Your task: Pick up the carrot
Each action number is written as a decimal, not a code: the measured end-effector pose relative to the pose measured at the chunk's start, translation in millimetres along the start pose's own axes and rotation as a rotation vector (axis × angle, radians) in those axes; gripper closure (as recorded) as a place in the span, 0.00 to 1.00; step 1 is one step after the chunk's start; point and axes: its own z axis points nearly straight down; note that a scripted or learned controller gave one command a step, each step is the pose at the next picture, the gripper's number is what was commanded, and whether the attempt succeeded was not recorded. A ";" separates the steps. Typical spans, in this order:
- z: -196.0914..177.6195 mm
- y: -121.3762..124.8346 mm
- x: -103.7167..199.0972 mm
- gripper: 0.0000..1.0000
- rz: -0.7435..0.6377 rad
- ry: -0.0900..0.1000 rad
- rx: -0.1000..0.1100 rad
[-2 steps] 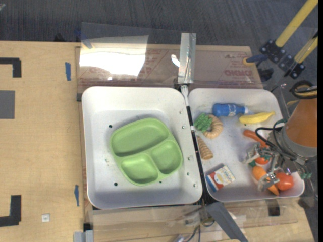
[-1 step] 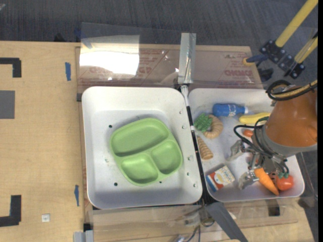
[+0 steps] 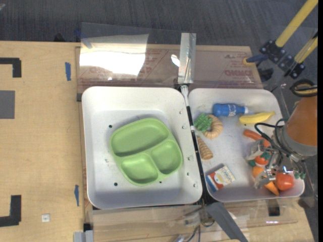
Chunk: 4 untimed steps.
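Camera view has the gripper down in the right bin, low in its near right corner, right in the thick of a heap of orange pieces. The carrot looks to be the slim orange piece lying slantwise just above that heap, under the banana; its lower end runs in under the gripper's metalwork, so its full length is hidden. Whether the fingers stand apart or closed I can't tell; they are lost among the orange bits, and nothing reads plainly as held between them. A tomato sits just right of the fingertips, and more orange pieces crowd close around, so a grab here could easily take the wrong thing.

Further out, a blue bottle lies along the far wall, a green leafy toy rests against a tan ring, a cone lies below them, and a small carton is near the front. The left bin carries a green tray with three compartments, probably the drop spot. My call: the pick is mid-attempt, not confirmed.
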 end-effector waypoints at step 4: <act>0.2 13.3 5.5 0.00 0.469 -0.002 -0.002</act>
